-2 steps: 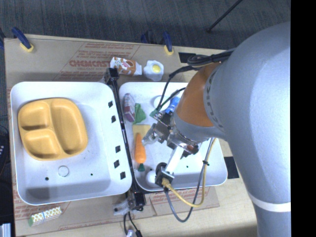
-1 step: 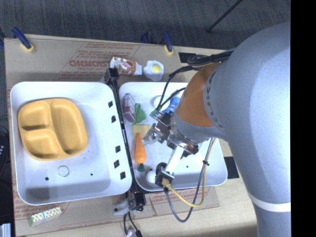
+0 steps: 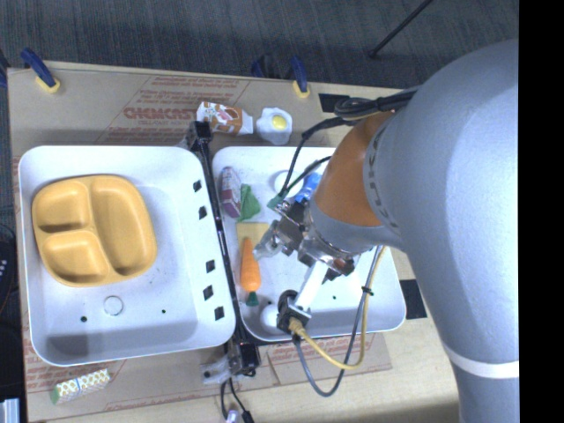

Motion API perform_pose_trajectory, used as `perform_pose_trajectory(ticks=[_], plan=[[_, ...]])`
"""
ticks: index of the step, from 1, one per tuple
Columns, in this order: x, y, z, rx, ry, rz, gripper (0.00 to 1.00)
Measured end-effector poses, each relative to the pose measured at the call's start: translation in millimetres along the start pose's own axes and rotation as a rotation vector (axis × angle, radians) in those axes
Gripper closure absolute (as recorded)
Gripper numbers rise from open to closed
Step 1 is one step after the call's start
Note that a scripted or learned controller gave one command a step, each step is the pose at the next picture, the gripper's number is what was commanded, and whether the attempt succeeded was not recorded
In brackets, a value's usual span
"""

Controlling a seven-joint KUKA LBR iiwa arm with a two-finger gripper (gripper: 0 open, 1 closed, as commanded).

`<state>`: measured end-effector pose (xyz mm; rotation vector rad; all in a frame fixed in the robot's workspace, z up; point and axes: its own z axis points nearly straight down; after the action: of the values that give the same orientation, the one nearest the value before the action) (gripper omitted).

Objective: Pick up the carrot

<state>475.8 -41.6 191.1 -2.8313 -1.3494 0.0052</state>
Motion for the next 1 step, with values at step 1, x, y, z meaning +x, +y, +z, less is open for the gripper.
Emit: perform_pose_trajectory(ticks=[1], plan=[[0.0,0.0,0.0,0.000,0.000,0.000,0.00]])
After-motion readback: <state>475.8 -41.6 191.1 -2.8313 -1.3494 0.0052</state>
